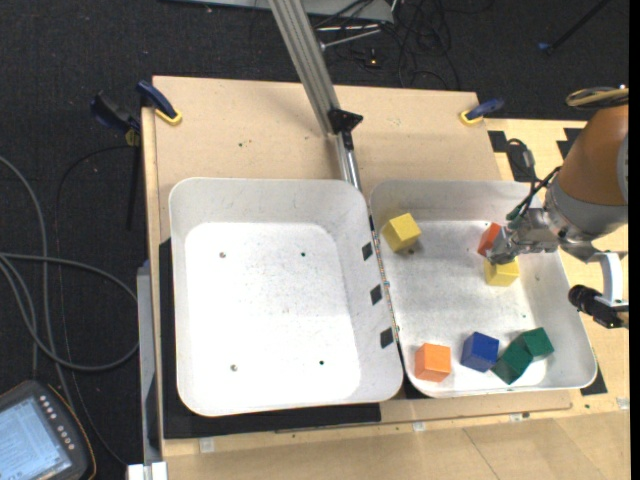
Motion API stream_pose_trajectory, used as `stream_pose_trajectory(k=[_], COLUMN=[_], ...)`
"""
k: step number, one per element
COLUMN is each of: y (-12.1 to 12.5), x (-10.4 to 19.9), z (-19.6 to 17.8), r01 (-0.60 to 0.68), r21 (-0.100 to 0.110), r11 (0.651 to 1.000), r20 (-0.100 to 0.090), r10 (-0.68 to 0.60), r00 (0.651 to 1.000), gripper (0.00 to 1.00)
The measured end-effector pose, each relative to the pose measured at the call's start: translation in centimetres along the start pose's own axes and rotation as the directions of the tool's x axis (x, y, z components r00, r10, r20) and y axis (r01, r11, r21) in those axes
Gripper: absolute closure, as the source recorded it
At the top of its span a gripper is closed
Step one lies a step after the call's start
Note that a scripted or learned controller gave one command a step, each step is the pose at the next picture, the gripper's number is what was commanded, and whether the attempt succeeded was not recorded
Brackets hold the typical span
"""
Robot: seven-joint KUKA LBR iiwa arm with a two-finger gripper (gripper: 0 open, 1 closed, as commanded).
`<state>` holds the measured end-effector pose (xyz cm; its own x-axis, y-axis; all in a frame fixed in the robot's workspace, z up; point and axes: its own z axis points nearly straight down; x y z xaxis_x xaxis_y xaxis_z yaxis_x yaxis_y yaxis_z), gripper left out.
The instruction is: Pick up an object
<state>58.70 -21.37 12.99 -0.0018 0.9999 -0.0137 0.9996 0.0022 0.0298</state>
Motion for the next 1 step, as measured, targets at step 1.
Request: stream_pose_trajectory(k=[1], y=[-0.37], x=[0.69], z=[-5.26], r01=[0.001], r21=[0.025], r11=[1.000], r20=[-0.012], r10=[-0.001], r00=[1.000], gripper=[1.00])
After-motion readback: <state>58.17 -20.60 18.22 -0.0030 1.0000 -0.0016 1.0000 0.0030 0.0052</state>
